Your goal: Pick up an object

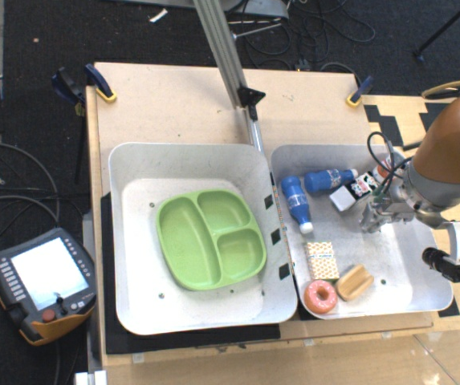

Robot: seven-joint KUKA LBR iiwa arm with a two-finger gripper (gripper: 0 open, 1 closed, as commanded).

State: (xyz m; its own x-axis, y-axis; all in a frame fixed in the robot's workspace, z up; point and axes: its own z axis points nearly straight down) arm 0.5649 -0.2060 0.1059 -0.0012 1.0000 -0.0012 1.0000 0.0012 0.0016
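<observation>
The gripper hangs low over the right bin, near its far right part; whether it is open or closed cannot be told. A small white carton lies just left of it, with two blue bottles further left

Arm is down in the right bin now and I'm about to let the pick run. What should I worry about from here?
1. The hand sits low near the small white block and the blue bottle; closing here may nudge both and grip neither.
2. The two blue bottles lie close together, so a push on one could roll it into the other bottle.
3. The wafer, donut and bread piece crowd the bin's near edge, leaving little finger room.
</observation>
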